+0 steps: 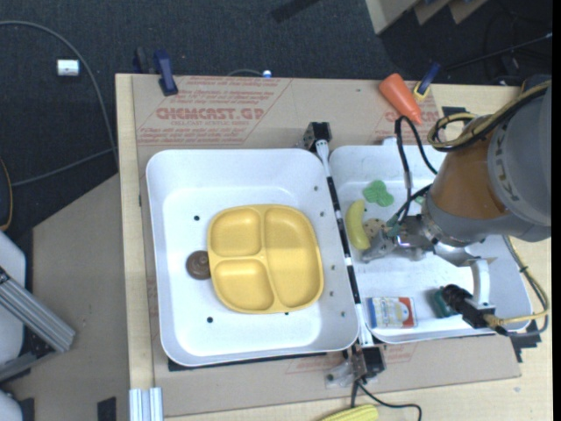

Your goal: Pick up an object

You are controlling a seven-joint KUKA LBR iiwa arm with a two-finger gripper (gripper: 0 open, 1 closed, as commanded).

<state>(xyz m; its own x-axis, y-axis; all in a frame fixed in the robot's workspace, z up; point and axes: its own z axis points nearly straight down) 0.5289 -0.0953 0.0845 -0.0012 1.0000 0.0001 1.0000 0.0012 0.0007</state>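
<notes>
**Pincer low in the right bin, just right of a yellow banana-shaped toy**

Seen from above at a slant, a bench (pixel 131 235) carries 2 shallow white bins side by side. The left bin (pixel 166 261) holds a yellow divided plate (pixel 263 257) with 3 compartments, and a small brown round object (pixel 198 265) touching the plate's left edge.

The grey arm with its orange band reaches in from the right and bends down into the right bin (pixel 386 288). Its pincer (pixel 379 240) sits low near that bin's left wall. Whether it is wide or narrow cannot be told; the metal parts blur together.

The likeliest target is a yellow banana-shaped toy (pixel 355 224). It lies just left of the pincer, close to or touching it, with its long axis running roughly up and down the view, along the bin wall. Nothing is visibly held.

A green piece (pixel 379 192) lies near, above the pincer. A small printed card (pixel 392 311) and a dark green object (pixel 449 300) lie lower in the same bin, apart from it.
</notes>
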